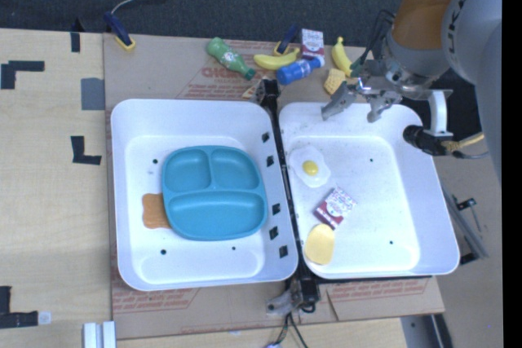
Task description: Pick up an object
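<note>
Red print runs along the cardboard sheet (pixel 214 77) just beyond the left bin's far rim and again on the strip at the near edge, too blurred to read. The small red-and-white packet (pixel 334 206) in the right bin carries patterned print, illegible. Nothing else shows lettering or numbers.

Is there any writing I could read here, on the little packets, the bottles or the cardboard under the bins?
Cardboard sheet: red print, too blurred to read.
Red and white packet in the right bin: markings too small to read.
Small carton behind the bins: unreadable.
Green bottle and blue bottle: no legible label.
</note>
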